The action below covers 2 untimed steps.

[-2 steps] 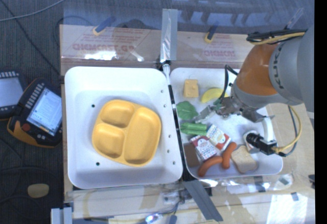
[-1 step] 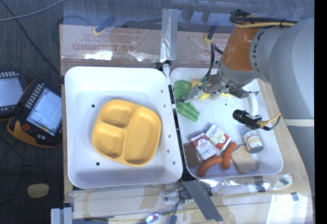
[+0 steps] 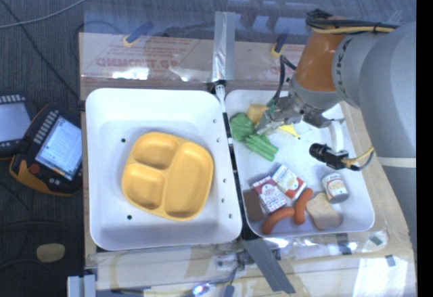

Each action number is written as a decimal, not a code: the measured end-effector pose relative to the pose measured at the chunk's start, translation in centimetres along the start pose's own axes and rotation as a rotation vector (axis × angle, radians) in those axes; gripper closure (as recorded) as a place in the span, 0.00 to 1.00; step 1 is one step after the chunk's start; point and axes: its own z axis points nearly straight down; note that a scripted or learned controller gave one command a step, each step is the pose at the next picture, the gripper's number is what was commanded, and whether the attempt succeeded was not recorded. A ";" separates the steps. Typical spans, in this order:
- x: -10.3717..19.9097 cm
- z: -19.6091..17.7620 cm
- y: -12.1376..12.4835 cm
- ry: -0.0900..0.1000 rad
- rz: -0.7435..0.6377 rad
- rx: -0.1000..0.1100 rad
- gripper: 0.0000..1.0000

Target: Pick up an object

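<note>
The gripper point(image 3: 269, 124) is down in the right bin point(image 3: 358, 218), at its upper left part; I cannot tell its state from here. Its tip is at the green toy point(image 3: 252, 136), which lies just left and below, touching or nearly so. A yellow piece point(image 3: 290, 131) lies just right. Lower down lie cartons point(image 3: 277, 189), sausages point(image 3: 287, 211) and a can point(image 3: 334, 187). The left bin point(image 3: 108, 113) holds a yellow tray point(image 3: 168, 174).
</note>
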 end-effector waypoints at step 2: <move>-0.6 0.9 -0.8 -0.003 0.141 -0.004 0.00</move>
